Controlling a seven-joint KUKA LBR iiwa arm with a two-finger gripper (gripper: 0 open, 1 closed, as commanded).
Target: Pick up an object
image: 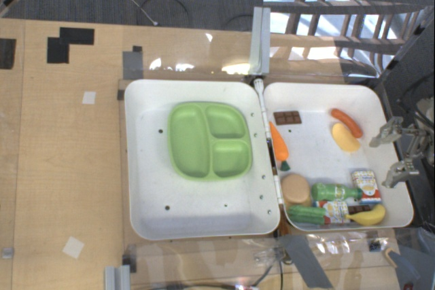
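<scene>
The gripper (396, 153) hangs at the right bin's (319, 95) outer rim, fingers spread wide and holding nothing. Just inward of it lies a small carton (366, 185): probably light and stiff, best pinched across its flat sides, though smooth faces may slip

Bright, even overhead light, pretty sharp shot

Some glare blobs on the pale wooden surface (61, 146) just behind the two shallow white plastic bins (146, 166), shadows are soft, and the far right edge goes a bit blurry.
</scene>
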